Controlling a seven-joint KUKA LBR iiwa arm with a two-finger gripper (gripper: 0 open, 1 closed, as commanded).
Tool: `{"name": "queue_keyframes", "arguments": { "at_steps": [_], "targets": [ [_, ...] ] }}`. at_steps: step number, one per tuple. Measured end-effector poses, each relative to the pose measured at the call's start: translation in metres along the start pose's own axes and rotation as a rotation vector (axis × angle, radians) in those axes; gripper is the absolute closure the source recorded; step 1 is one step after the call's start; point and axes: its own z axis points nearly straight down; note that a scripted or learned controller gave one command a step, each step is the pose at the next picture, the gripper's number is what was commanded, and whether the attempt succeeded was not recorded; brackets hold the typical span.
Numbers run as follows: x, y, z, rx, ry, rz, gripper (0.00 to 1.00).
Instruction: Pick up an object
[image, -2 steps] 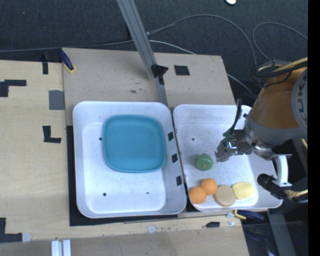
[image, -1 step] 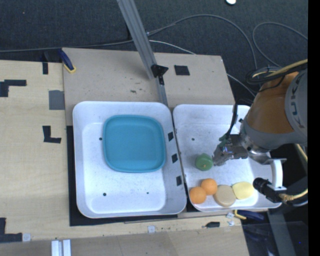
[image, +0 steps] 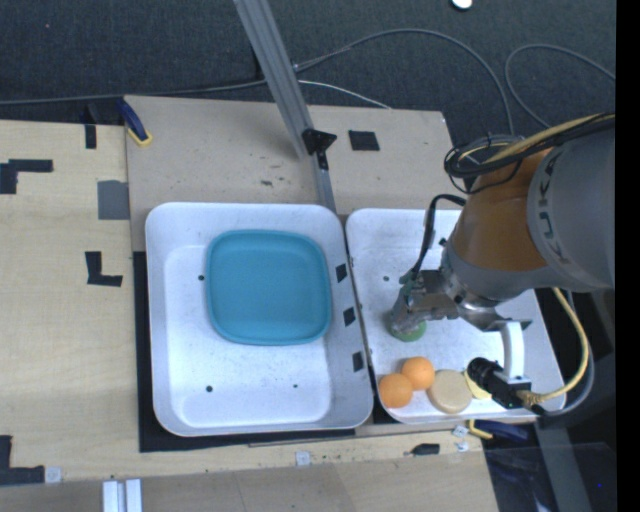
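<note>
1. Gripper. My gripper (image: 408, 318) is lowered into the right bin (image: 388, 255), in the bin's left half, about midway between its far and near walls. From above, the gripper body covers its own tip, so I cannot tell whether it is spread or closed.

2. Nearest item. A small green piece (image: 419, 329) shows at the gripper's near edge, mostly hidden under it. I cannot tell whether it is pinched or merely lying below.

3. Other items in the right bin. 2 orange balls lie near the bin's near wall, touching each other: the first ball (image: 418, 372) is just below the gripper, and the second ball (image: 397, 390) is beside it, toward the bin's near-left corner. A pale round disc (image: 450, 392) lies just right of the balls, touching the first one.

4. Arm. My arm (image: 520, 230) enters from the right and hangs over the right half of this bin.

5. Left bin. The left bin (image: 180, 300) holds 1 blue square plate (image: 268, 287), lying flat toward the far side, well apart from the gripper.

6. Bench. Both bins sit side by side on the tan bench (image: 60, 300).
</note>
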Motion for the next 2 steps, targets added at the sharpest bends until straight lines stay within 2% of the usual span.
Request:
{"name": "queue_keyframes", "arguments": {
  "at_steps": [2],
  "targets": [
    [0.104, 0.008, 0.002, 0.0, 0.0, 0.0, 1.0]
  ]
}}
